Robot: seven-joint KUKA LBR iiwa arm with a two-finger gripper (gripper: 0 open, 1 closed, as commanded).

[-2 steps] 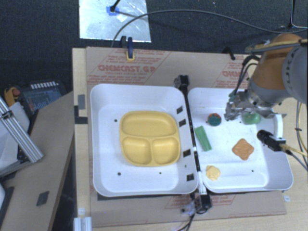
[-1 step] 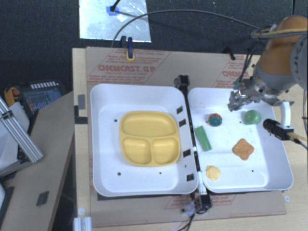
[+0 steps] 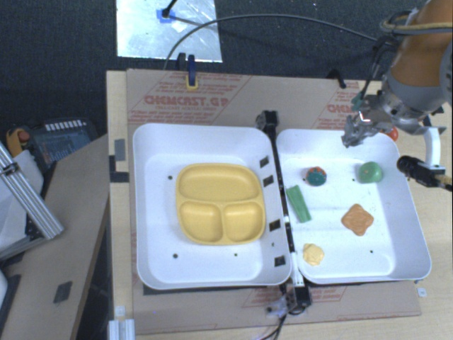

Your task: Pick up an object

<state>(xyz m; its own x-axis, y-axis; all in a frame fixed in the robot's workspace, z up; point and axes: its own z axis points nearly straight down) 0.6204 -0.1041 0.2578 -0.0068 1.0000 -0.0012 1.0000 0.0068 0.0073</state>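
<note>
Two shallow white bins sit side by side on the table (image 3: 85, 211), on a cardboard sheet (image 3: 212, 98), and we list them with their contents, largest first.

Left bin (image 3: 152, 190): one yellow tray (image 3: 219, 202) with three compartments, lying flat near the middle. We see nothing in the compartments.

Right bin (image 3: 403, 239): five small objects, all apart from one another.
- Green bar (image 3: 298, 204), long and narrow, lying close to the divider between the bins.
- Orange wavy-edged piece (image 3: 357, 219), flat, right of centre.
- Green round object (image 3: 369, 171), near the far right wall.
- Red and teal round object (image 3: 316, 176), towards the far side, left of the green round one.
- Pale yellow lump (image 3: 313, 254), near the front wall.

Arm: grey with an orange band, reaching in from the right and cut off by the picture's edge. The end effector (image 3: 354, 134) hangs over the far edge of the right bin, above and apart from every object. We hold nothing between its fingers; they are too small and dark for us to tell whether they stand apart or together.

Beyond the cardboard lies a shiny foil sheet (image 3: 166, 18) with a blue spot. What the small objects really are we cannot tell.
</note>
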